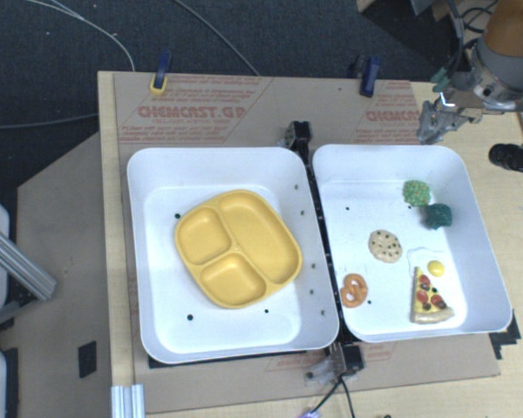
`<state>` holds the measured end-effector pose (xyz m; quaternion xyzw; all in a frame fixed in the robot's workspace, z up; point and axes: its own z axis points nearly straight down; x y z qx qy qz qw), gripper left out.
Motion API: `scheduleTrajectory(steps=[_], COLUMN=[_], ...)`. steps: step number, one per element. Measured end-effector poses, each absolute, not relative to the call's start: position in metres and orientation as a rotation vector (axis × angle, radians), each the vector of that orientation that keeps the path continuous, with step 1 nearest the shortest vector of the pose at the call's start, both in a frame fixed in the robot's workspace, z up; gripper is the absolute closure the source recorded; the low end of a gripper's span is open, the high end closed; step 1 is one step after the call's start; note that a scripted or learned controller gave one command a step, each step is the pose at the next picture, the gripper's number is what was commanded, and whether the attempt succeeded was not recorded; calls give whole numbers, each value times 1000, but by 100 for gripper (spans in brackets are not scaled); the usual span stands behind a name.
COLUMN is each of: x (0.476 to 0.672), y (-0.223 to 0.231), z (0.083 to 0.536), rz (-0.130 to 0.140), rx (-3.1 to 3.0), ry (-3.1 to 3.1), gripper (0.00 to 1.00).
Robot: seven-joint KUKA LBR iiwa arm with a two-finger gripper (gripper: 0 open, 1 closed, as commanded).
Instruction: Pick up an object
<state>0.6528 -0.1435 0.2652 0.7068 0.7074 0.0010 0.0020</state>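
Objects for picking all lie in the right bin (479, 233); none is held yet. We note the gripper (433, 125) poised above the bench board just beyond that bin's far rim, near its far right corner. At this size we cannot tell how the jaws stand; nothing shows between them.

Working outward from the gripper: the light green broccoli piece (416, 192) is nearest, a short way toward the camera and inside the rim. The dark green piece (437, 216) touches or nearly touches it on its near side. Farther toward the camera lie the cookie (384, 246), a small yellow item (435, 268), the pretzel (354, 290) and the pizza slice (430, 296), whose long axis runs roughly away from the camera.

We judge the coming move as a short travel toward the near side, over the rim, then a descent; the light green piece looks the readiest target. The left bin (148, 233) holds a yellow divided tray (236, 247), well apart from the gripper.
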Motion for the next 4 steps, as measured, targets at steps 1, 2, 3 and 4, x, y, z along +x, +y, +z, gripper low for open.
scheduleTrajectory(steps=[1, 2, 3, 4], x=[644, 624, 601, 589], y=[-90, -39, 12, 65], z=[267, 247, 247, 246], rz=[0, -1, 0, 0], rx=[2217, 2219, 2218, 2218], ry=[2229, 2231, 2230, 2231], gripper=[100, 100, 100, 100])
